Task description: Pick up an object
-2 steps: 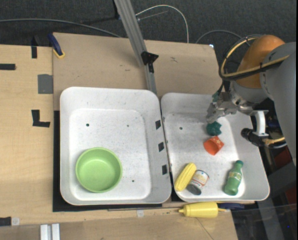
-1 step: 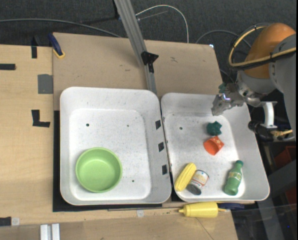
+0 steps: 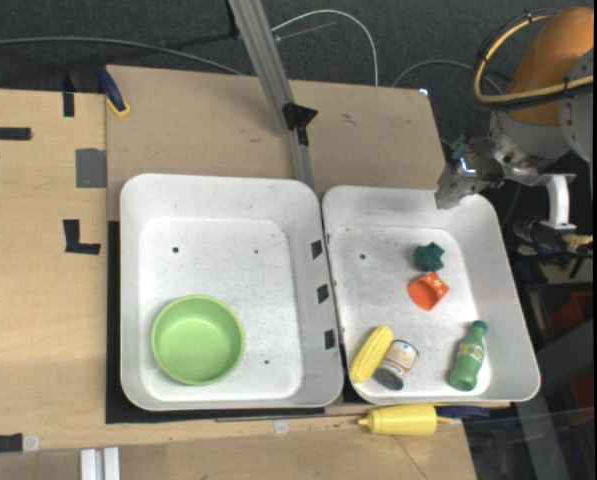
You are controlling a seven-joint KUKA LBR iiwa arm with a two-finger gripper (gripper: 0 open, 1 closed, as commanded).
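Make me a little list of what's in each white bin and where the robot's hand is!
left bin: one green bowl, near the front left corner
right bin: dark green toy, orange toy, green bottle, yellow corn, small can touching the corn
outside the bins: yellow bottle lying on the bench by the right bin's front edge
end effector: above the right bin's far right corner, nothing visibly held
task status: no object picked up yet
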